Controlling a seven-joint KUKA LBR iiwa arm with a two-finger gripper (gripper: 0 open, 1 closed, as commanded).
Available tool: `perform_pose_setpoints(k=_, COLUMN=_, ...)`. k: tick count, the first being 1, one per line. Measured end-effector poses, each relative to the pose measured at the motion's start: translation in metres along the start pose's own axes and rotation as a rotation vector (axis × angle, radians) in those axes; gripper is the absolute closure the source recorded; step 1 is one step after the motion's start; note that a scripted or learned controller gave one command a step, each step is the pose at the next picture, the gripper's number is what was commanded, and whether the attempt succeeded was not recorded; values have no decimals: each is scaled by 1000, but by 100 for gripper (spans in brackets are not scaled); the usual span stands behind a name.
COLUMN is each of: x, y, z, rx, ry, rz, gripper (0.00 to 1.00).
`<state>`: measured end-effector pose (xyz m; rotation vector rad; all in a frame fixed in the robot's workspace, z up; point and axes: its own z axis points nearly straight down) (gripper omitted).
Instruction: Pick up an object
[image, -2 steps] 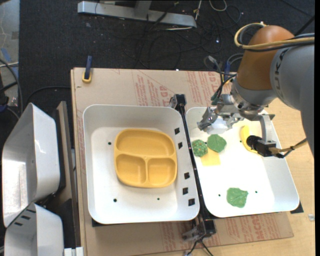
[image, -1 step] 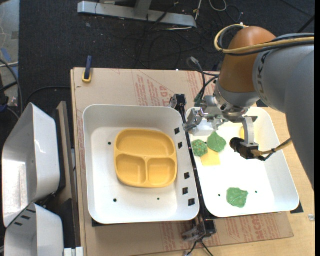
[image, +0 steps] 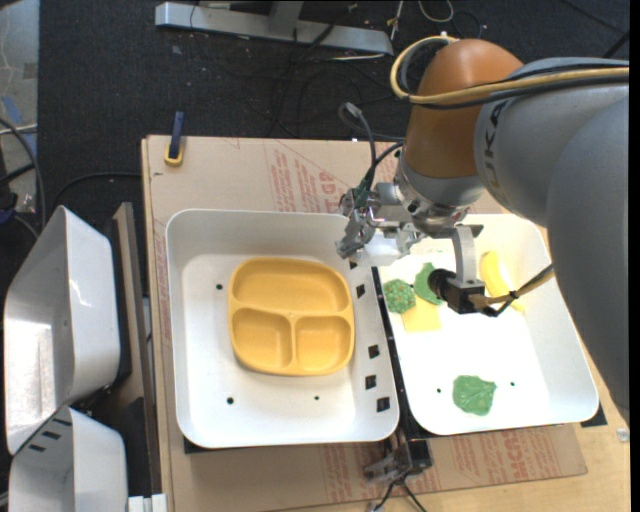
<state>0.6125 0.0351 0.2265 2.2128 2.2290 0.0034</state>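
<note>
In the left shallow white bin (image: 195, 350), centred on its floor, lies our ref. item: a yellow plastic tray w/ three compartments (image: 292, 314). All pos. below are given relative to this tray.

1. Gripper (image: 365, 238): hangs just past the tray's upper view-right corner, approx. over the rims where the left bin meets the right shallow white bin (image: 540, 350). We cannot tell how far it is open, nor whether it has hold of anything.
2. Grey arm w/ orange band (image: 455, 110): comes in from view-right, beyond the tray's far edge.

Candidate objects, all in the right bin, i.e. view-right of the tray:

- Small crumpled light-green lump (image: 399, 295): nearest the tray, just across the rims, level w/ its upper half and close below the gripper.
- Flat yellow square piece (image: 423, 318): touching that lump's lower side, level w/ the tray's middle.
- Dark-green piece (image: 428, 280): just beyond the lump, partly hidden by robot hardware.
- Elongated yellow piece (image: 491, 272): farther view-right, well apart from the tray.
- Larger green crumpled lump (image: 473, 393): view-right and below the tray's near edge, alone on the bin floor.
</note>
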Motion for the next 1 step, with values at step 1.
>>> perform_pose_setpoints(k=1, x=59, y=-10, z=-8, rx=1, ry=0, rz=-1, gripper=100)
